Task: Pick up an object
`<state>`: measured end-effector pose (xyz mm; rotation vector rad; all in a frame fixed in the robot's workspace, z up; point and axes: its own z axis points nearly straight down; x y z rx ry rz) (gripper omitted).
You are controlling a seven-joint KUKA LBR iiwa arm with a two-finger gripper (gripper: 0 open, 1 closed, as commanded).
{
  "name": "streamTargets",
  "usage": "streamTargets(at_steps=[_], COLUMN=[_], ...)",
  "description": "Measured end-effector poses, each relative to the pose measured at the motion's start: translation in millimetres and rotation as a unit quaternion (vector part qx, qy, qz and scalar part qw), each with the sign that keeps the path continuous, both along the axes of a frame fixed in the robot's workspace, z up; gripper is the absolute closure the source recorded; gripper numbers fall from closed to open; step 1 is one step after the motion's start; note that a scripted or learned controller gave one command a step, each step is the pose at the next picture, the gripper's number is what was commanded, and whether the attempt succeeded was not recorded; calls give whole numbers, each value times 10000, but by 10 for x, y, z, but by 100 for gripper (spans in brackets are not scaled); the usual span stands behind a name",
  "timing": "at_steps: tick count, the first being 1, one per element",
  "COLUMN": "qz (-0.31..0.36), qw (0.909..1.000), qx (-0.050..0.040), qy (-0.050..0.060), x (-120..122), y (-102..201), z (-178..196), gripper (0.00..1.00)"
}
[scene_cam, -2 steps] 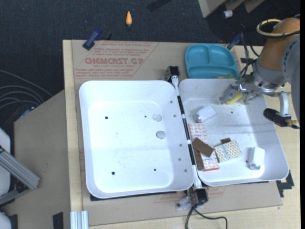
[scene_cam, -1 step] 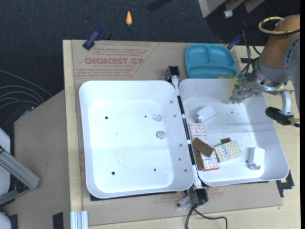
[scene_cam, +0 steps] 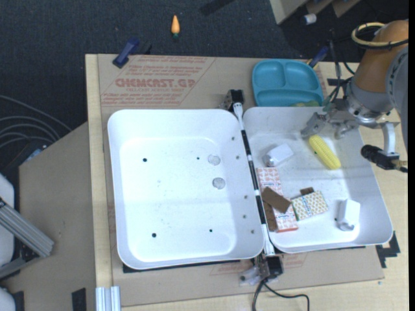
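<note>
- Two shallow white bins sit side by side on the table [scene_cam: 162, 83], whose top is a tan board printed with red lettering; both are smooth, glossy plastic with rounded corners.
- One, the left bin [scene_cam: 130, 173], has a few small dark dots on its floor and two flat, round, grey discs [scene_cam: 216, 172] near its right side, one above the other.
- One, the right bin [scene_cam: 369, 199], holds the loose objects, six by my count.
- One yellow corn cob [scene_cam: 324, 151], long and bumpy, lies at a slant in the upper part of the right bin.
- One small white block [scene_cam: 280, 154], boxy and matte, lies to the left of the corn cob, apart from it.
- One flat packet with a red-and-white pattern [scene_cam: 268, 177] lies along the bin's left wall, and a similar red-and-white packet [scene_cam: 286, 221] sits lower down.
- One brown flat piece [scene_cam: 279, 201] overlaps these packets, and a square patterned card [scene_cam: 310, 205] in pale colours touches its right side.
- One white, rounded plastic piece [scene_cam: 347, 214] sits near the bin's lower right corner.
- One claw [scene_cam: 322, 126], grey metal, hangs over the upper right of the right bin, just above the corn cob's upper end; I cannot tell how its tips stand, and nothing shows between them.
- One teal divided tray [scene_cam: 286, 83], smooth plastic with three compartments, lies on the table behind the right bin.
</note>
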<state>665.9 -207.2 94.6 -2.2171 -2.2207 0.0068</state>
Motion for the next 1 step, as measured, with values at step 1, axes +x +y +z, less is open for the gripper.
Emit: streamTargets(at_steps=[1], qz=[5], qw=[10000], qx=[-13], qy=[-16], x=[9], y=[-1], z=[108], gripper=[100])
